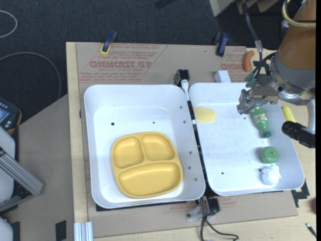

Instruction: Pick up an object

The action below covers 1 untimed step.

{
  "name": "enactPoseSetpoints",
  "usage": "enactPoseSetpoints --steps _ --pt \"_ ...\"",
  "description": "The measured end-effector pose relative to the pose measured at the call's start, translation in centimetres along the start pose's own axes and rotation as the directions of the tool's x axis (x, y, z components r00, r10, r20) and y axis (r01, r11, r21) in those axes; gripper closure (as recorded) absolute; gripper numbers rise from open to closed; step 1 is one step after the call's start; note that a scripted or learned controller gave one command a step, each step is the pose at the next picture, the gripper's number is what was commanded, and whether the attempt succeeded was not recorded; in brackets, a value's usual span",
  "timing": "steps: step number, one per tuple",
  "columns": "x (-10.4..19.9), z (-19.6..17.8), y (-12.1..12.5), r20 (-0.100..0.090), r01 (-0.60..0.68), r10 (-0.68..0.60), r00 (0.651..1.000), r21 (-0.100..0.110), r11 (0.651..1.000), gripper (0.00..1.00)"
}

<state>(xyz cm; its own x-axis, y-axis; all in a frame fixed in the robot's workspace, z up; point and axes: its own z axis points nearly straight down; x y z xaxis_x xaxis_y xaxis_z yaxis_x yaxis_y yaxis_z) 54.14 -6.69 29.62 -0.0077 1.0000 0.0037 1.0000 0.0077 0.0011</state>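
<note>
While the end effector (249, 103), whose state I cannot tell, hangs near the right bin's (225, 182) far edge, the green bottle (260, 122) just beside it looks light, smooth and rigid, probably best pinched across its middle.

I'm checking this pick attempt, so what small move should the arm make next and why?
Probably a short straight descent. The gripper hangs in the right bin just above the top end of the green bottle, which lies on the bin floor and is not held. That bottle is nearer than the green round object and the white crumpled object.
</note>
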Motion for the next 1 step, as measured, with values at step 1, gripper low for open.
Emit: enactPoseSetpoints --steps 1 --pt "8.12 -3.15 -6.03 -0.001 0.003 -0.003 1.0 0.003 1.0 1.0"
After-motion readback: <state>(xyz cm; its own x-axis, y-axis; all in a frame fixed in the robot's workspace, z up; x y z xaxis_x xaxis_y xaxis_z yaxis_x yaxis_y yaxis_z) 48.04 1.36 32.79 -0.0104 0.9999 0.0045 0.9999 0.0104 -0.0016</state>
